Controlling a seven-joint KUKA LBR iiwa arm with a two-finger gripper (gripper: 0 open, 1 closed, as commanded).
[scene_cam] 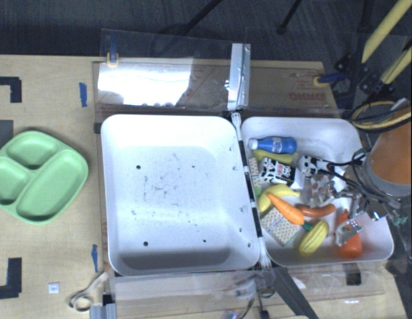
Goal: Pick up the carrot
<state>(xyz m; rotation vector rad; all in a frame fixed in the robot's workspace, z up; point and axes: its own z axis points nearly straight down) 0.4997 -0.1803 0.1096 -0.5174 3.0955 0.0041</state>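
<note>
A dark floor with stand legs lies behind a pale wooden bench, and two shallow white bins sit side by side on it, a clear sheet propped behind them.

My end effector hangs low over the right bin, reaching in from the right, with black cables looping off my wrist and the orange band just above. From this slant I cannot tell how it is set, because metal parts and clutter overlap there. Nothing shows clamped in it, so I judge the pick is not yet made.

The carrot lies just left of me, near the middle of the right bin, running on a slant from upper left to lower right. It rests on top of the pile, which I judge is why it is a fair target. It is crowded, though: a yellow piece touches its upper end, a red sausage-like piece lies against its lower right, a waffle-like square sits just below it and a banana is near that. A closing grip could catch a neighbour instead.

Farther back in the bin are a black-and-white carton and a blue-capped bottle on its side; a red-orange thing sits at the front right.

The left bin carries only scuffs and small dark specks. Well apart at the left rests a green divided plate.
</note>
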